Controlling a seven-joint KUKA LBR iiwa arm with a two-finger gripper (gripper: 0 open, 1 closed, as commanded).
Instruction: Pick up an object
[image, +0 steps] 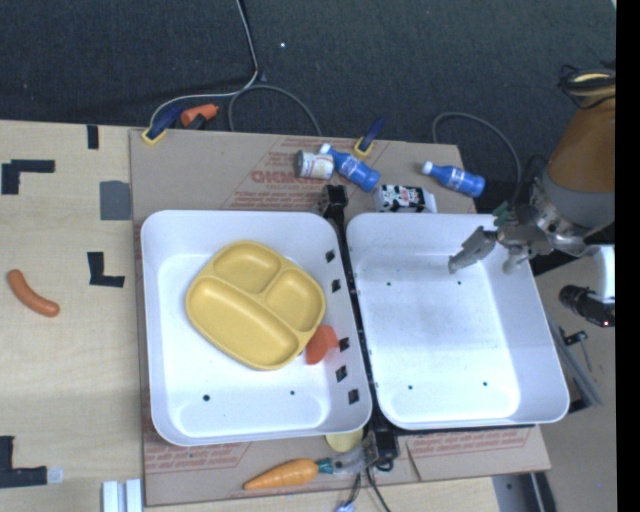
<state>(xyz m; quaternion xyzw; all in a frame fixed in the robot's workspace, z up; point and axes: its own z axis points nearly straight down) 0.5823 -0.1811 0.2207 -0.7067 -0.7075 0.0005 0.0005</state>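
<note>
Camera view: the gripper (487, 250) hangs over the right bin (520, 400), near its far right corner, fingers spread and holding nothing. The step in hand is the approach. Candidate objects, a yellow plate (256, 303) and a red piece (321, 345) (touching the plate), lie in the left bin (165, 400). The next move calls for travel left, then descent.

The bench (60, 230) bears two white bins (160, 330), a sausage (33, 294) and a carrot (282, 474).

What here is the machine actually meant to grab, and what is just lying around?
For the job: yellow divided plate and small orange-red piece in the left bin; gripper over the right bin.

Lying about: blue bottles, toy carrot, sausage.
</note>
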